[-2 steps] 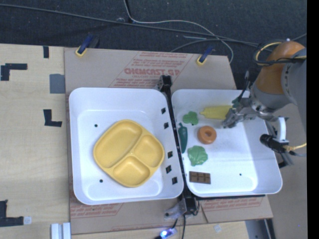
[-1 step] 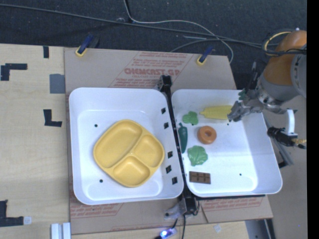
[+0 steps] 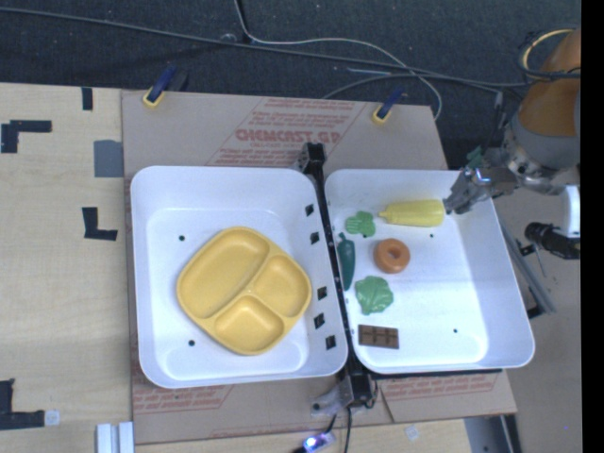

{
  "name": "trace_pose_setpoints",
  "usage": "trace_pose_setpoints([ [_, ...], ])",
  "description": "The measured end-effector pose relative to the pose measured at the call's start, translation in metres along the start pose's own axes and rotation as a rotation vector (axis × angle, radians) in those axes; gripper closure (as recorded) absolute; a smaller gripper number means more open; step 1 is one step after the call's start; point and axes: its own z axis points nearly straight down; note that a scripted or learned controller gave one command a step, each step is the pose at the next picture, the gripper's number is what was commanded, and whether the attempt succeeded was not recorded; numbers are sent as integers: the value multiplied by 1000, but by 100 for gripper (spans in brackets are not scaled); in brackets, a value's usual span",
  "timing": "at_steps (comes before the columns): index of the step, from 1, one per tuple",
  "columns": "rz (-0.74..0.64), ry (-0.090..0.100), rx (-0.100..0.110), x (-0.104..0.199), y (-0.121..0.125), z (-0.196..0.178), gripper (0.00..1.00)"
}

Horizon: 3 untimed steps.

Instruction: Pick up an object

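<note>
Right now, arm (image 3: 547,111): grey with an orange band, reaching in from the right, its wrist above the far right corner of the right bin.
Gripper (image 3: 464,193): low over the right bin's far right edge, just beside the right end of the corn cob; whether it touches the cob cannot be told.
Fingers: too small and dark to tell whether they are wide or narrow; nothing is seen between them.
Right bin (image 3: 491,291): white and shallow, holding six small toy foods.
Corn cob (image 3: 412,214): yellow, lying crosswise near the far wall.
Doughnut (image 3: 392,255): orange-brown, near the middle.
Small green leaf (image 3: 360,224): left of the cob.
Green pepper (image 3: 345,260): dark, along the left wall.
Lettuce (image 3: 375,295): light green, below the doughnut.
Chocolate bar (image 3: 379,337): brown, near the front left corner.
Left bin (image 3: 156,206): white, holding a yellow divided plate (image 3: 244,289) with three sections.
Surface (image 3: 57,281): pale wood, with cardboard under both bins.
</note>
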Motion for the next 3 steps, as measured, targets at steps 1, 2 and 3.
trace_pose_setpoints([
  [1, -1, 0, 0, 4, 6, -62, 100],
  [2, -2, 2, 8, 58, -6, -46, 100],
  [3, -4, 2, 7, 112, -14, -52, 100],
])
